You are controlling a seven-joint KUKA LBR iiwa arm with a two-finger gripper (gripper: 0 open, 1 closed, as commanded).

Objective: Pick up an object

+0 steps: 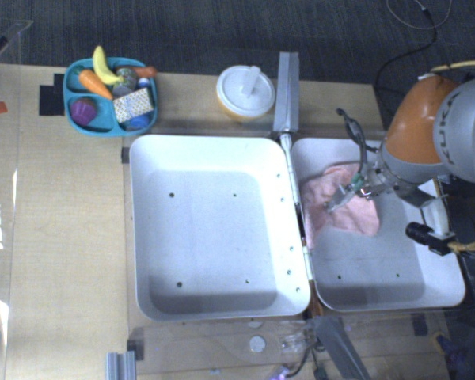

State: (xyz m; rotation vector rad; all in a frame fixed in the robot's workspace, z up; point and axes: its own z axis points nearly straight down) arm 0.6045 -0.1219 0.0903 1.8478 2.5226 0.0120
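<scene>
- A pale wooden bench sits against dark carpet, and it carries two shallow white bins side by side, the left bin and the right bin, touching along a metal seam.
- The task's thing, as I judge it, is the pink cloth: a soft, crumpled rag lying in the upper left part of the right bin, against the wall it shares with the left bin. It spreads wider across than up and down, and its folds bunch highest near the top.
- The gripper is down on the cloth's upper right portion, its thin metal fingers pointing leftward and downward into the folds. Whether they are spread or closed, or have pinched any fabric, I cannot tell; the tips blend into the cloth.
- The relation that matters: the cloth lies directly beneath and to the left of the tool, so the bulk of the fabric sits toward the shared wall. A pinch would, I judge, catch only a raised fold near the cloth's edge.
- The arm, grey and smooth with a glossy orange band, reaches in from the right and covers the bin's upper right corner.
- Limp cloth will likely drape and trail when lifted, and a thin fold could slip free.
- Farther out, behind the left bin, stand a round white-lidded container and a blue divided tray of toy food, among it a yellow banana.
</scene>
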